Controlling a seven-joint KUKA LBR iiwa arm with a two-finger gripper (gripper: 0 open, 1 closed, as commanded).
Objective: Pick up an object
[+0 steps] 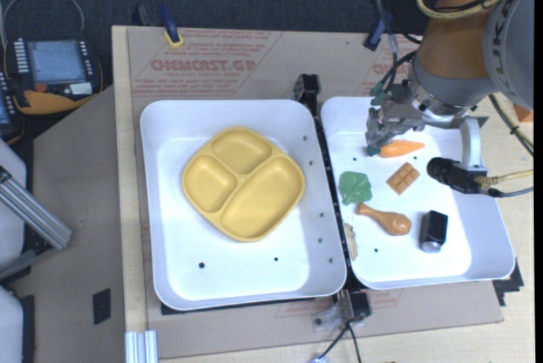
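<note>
You see the two-finger gripper (379,135) low in the right white bin (484,255), touching the small orange carrot-shaped toy's (401,148) left end; finger state unclear, nothing lifted yet.

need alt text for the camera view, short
A grey robot arm with an orange band reaches in from the right, its gripper low over the right white bin beside a toy carrot. That bin also holds a green piece, a brown waffle-like block, a toy drumstick and a small black object. The left white bin holds a yellow divided plate.
</note>
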